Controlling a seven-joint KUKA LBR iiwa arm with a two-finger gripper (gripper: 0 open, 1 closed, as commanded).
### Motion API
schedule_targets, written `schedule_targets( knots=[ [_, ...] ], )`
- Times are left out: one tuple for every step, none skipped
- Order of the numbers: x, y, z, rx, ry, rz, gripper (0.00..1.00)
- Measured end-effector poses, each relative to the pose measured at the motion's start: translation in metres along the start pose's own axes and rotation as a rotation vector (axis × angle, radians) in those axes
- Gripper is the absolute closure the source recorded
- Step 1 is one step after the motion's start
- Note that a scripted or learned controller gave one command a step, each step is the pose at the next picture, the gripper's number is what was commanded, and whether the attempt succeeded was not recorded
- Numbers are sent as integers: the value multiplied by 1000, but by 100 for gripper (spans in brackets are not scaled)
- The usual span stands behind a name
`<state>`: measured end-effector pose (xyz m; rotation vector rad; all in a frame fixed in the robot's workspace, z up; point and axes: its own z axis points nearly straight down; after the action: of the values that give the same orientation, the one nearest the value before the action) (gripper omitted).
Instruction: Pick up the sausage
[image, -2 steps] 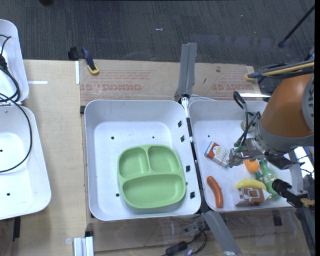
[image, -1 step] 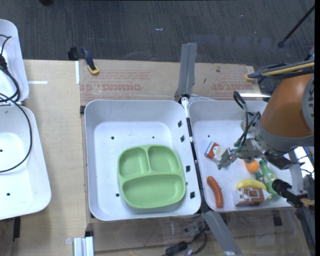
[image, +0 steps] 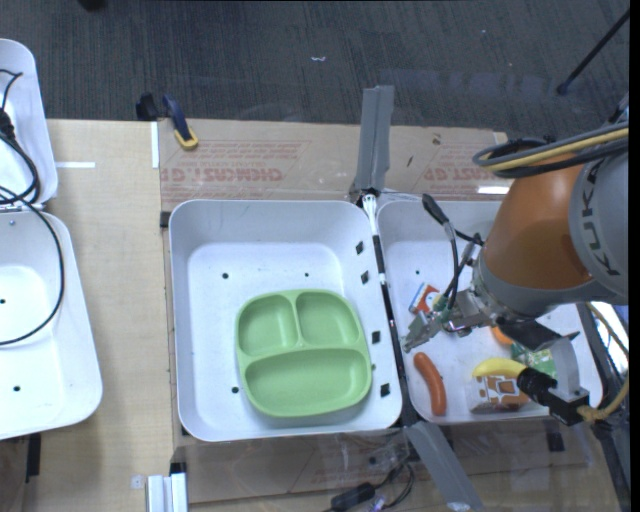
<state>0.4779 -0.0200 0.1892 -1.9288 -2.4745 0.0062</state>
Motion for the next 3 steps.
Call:
schedule_targets(
  knots=[
    [1, 0, 0, 0, 0, -3, 0],
    [-32, -8, 0, 0, 0, -80, 0],
    [-49, -6, 0, -2, -1, 87, 0]
  ],
)
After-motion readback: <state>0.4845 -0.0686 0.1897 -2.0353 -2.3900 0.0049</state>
